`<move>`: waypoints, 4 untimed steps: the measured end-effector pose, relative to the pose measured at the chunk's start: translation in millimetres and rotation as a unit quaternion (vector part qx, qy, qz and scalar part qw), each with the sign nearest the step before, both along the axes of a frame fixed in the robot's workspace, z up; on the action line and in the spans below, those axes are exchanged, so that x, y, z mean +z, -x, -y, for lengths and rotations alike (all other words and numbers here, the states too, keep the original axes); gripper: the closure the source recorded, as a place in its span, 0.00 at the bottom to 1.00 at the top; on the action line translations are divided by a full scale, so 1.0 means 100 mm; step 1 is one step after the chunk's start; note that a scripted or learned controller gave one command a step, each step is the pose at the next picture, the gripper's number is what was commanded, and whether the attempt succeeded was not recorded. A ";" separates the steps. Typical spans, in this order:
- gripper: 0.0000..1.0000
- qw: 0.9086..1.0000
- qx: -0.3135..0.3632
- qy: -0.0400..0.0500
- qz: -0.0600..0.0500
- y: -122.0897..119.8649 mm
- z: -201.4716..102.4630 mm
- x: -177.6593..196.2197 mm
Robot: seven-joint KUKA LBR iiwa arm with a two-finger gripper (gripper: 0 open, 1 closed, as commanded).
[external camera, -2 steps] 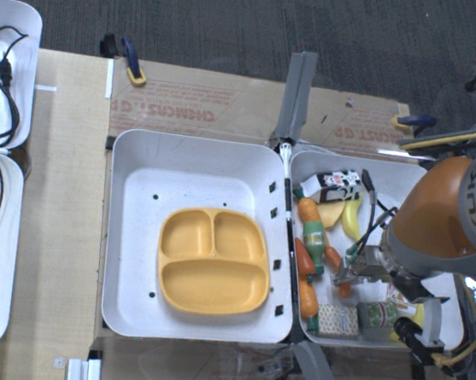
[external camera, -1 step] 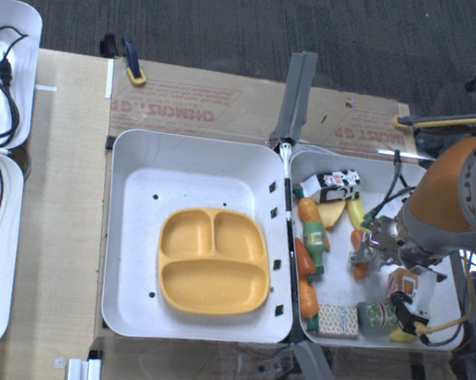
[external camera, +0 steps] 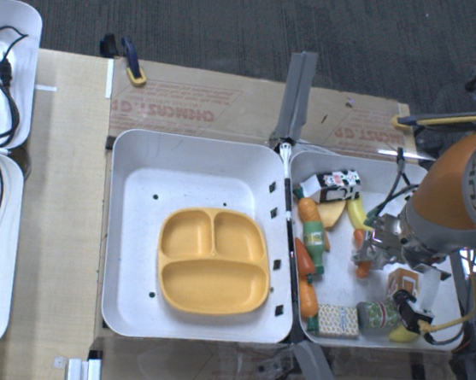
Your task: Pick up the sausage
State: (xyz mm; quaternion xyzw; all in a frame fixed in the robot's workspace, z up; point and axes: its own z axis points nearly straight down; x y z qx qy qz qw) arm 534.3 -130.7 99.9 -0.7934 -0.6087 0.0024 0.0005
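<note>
The grey arm's two-finger tool hangs low in the right-hand shallow white bin, over a small reddish-orange sausage among crowded toy food, apparently lining up a grasp; the tool's grip cannot be told.

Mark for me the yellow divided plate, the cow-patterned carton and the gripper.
yellow divided plate [external camera: 209, 286]: camera view, floor of its large front compartment.
cow-patterned carton [external camera: 339, 183]: camera view, its black-and-white top face.
gripper [external camera: 366, 257]: camera view, its tip low over the right bin.
</note>
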 end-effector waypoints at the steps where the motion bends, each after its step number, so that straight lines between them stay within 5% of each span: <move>1: 1.00 0.993 0.121 -0.001 0.001 -0.17 -0.32 -0.09; 2: 1.00 0.992 0.126 -0.001 0.001 -0.01 -0.38 -0.08; 3: 1.00 0.982 0.189 -0.001 0.001 -0.25 -0.71 1.57; 4: 1.00 0.927 0.375 -0.002 0.000 -0.33 -0.14 1.08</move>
